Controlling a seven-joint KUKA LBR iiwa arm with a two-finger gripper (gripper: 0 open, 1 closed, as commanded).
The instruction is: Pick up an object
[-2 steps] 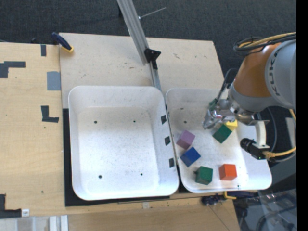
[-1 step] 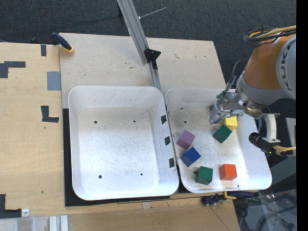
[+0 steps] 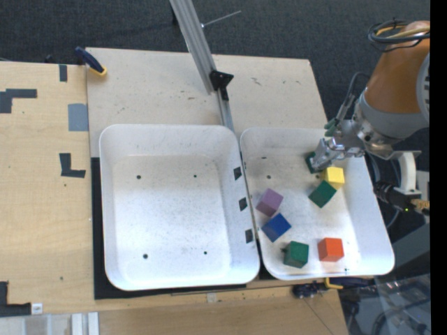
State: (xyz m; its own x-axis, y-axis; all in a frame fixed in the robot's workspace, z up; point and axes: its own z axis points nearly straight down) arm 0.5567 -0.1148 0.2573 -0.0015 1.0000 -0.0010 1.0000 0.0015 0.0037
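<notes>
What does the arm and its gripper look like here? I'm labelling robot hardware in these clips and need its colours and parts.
The arm is bulky and rounded, with a broad orange band over grey casing. Thin dark and green cables run down its left side towards the wrist. The gripper is a small metallic grey assembly with dark parts at its tip. A white fitting sits on the arm's lower right side.

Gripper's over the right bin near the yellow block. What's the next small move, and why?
Probably a short descent onto the yellow block. The gripper hangs just up-left of it, nothing visibly held, so nudge toward the block first; the green block sits close below it.
</notes>
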